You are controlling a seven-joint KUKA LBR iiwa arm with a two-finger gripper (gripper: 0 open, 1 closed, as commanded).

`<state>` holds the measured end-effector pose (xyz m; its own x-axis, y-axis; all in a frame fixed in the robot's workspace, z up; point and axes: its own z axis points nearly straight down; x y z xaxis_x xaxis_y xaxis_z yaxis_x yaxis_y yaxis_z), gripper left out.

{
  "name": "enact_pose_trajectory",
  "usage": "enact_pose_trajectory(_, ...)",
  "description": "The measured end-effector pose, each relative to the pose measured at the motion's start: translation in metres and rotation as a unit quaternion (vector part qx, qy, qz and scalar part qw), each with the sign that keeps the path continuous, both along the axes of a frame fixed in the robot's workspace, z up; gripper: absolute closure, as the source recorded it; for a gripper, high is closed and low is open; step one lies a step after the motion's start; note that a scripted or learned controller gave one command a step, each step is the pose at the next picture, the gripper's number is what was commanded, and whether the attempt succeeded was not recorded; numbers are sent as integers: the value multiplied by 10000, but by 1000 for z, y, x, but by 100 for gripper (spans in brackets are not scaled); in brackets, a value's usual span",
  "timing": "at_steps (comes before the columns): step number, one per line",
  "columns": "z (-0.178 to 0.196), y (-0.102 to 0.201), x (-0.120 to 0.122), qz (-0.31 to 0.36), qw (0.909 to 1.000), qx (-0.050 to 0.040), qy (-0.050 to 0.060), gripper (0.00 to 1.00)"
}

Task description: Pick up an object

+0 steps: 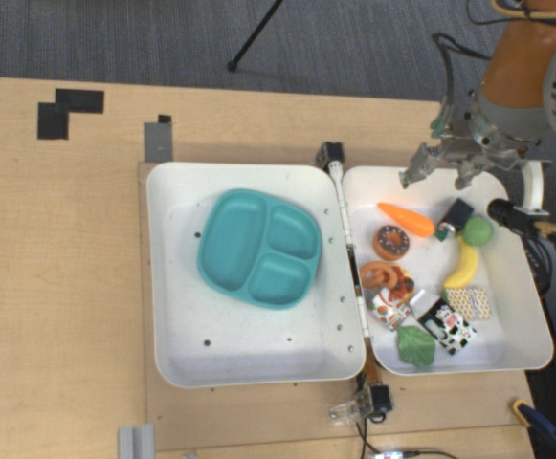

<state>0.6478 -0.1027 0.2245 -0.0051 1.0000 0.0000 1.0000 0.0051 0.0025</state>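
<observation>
My gripper (442, 172) hangs open above the far end of the right bin (538, 338), with nothing between its fingers. Just in front of it an orange carrot (407, 220) lies slantwise. Beside the carrot are a small black block (456, 212) and a green ball (478, 230). A yellow banana (463, 265) lies below the ball. A chocolate donut (391, 242) and a brown pretzel (383, 275) sit toward the bin's left wall. Nearer the front are a red and white toy (390, 307), a black and white toy (447, 325), a checkered piece (473, 302) and a green leafy toy (415, 344).
The left bin (177, 352) holds a teal divided plate (258, 247). A ridge with a black clamp (331, 153) at its far end separates the two bins. Cables run along the bench's right side beside the arm (526, 55).
</observation>
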Motion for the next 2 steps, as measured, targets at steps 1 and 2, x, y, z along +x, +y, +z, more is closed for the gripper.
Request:
enact_pose_trajectory(1,-75,-8,4,-16,10000,1,19,0)
enact_pose_trajectory(2,-138,-1,-17,-15,10000,-4,-15,0)
